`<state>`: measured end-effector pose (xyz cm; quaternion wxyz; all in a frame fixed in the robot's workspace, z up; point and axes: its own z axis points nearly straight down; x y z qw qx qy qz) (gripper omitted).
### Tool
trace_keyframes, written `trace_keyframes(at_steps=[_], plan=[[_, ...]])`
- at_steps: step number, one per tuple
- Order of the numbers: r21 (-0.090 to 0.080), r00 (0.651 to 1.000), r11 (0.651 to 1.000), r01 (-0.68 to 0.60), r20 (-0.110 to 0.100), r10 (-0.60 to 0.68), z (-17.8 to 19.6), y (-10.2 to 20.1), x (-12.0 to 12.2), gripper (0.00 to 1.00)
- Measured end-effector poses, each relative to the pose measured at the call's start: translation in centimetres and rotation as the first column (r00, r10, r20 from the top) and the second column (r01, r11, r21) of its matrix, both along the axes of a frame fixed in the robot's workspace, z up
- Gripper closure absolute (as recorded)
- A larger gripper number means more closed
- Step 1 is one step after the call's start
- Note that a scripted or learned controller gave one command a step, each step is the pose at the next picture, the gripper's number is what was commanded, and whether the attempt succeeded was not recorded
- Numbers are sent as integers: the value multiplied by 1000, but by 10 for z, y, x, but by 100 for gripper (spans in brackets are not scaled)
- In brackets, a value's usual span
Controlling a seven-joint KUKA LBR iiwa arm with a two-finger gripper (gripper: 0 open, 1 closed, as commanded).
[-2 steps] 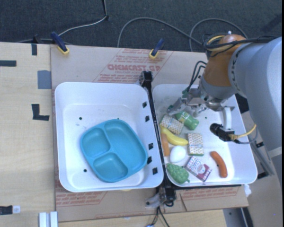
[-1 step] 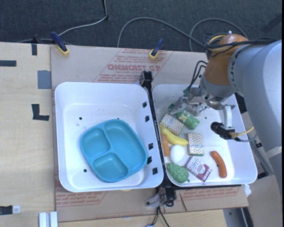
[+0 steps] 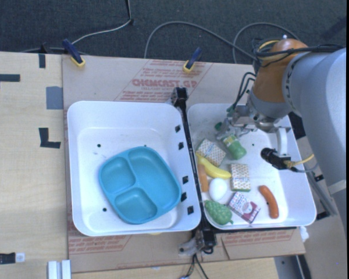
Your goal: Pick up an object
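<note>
The right bin holds several toy foods. Among them are a green piece, a checkered packet, a yellow banana, a white egg, a green leafy piece, a second checkered packet, a red and white box and a red sausage. My gripper hangs low over the far part of this bin. It sits just above the green piece, and I cannot tell whether they touch.
In the left bin lies a blue divided plate. The arm's grey body and orange band cover the right bin's far right corner. Two clamps and cables lie behind the bins.
</note>
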<state>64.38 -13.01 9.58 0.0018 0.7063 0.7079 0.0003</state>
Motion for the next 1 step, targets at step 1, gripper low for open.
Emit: trace_keyframes(at_steps=[1], plan=[[3,1000,1000,0,-3,0,89,63,-55,100]])
